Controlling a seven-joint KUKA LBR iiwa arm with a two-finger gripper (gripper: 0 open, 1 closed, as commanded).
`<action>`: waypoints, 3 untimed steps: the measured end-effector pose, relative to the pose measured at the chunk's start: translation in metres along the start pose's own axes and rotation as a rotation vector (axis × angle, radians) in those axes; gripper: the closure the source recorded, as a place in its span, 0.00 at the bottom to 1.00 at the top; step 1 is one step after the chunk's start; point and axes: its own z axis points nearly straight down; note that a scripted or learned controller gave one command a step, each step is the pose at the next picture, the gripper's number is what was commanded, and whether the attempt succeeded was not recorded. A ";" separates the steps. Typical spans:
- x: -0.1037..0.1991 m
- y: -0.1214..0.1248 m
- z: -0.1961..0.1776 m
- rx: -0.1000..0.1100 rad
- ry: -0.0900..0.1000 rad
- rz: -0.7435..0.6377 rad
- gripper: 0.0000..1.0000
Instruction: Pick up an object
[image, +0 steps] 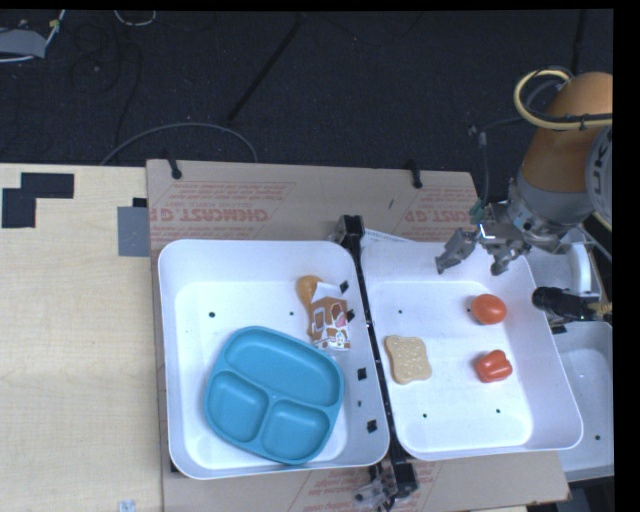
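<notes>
The left bin (185, 300) is holding a blue divided plate (272, 393), which is lying tilted across its lower half with three compartments facing up. Just above the plate's upper right edge, a small printed packet (329, 325) is resting near the bin's right wall, and an orange-brown piece (307, 289) is sitting right behind it, touching or nearly touching it.

The right bin (450, 440) is sharing a black-clipped centre edge with the left one. Inside it, a slice of toast (408, 359) is lying flat near the left wall. Further right, a red tomato-like object (488, 309) is sitting in the upper part, and a red pepper-like object (493, 367) is resting below it, the two apart from each other.

The gripper (479, 253) is hovering over the right bin's upper rim, its two fingers spread apart with nothing between them. The tomato-like object is lying below the jaws, near but not touching them; the pepper-like object is lying farther off, and the toast is sitting down and to the left of them.
</notes>
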 end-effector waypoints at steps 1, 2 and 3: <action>0.001 -0.002 0.065 0.001 0.001 0.000 0.00; 0.002 -0.003 0.119 0.000 0.000 0.001 0.00; 0.001 -0.002 0.105 -0.003 0.000 0.003 1.00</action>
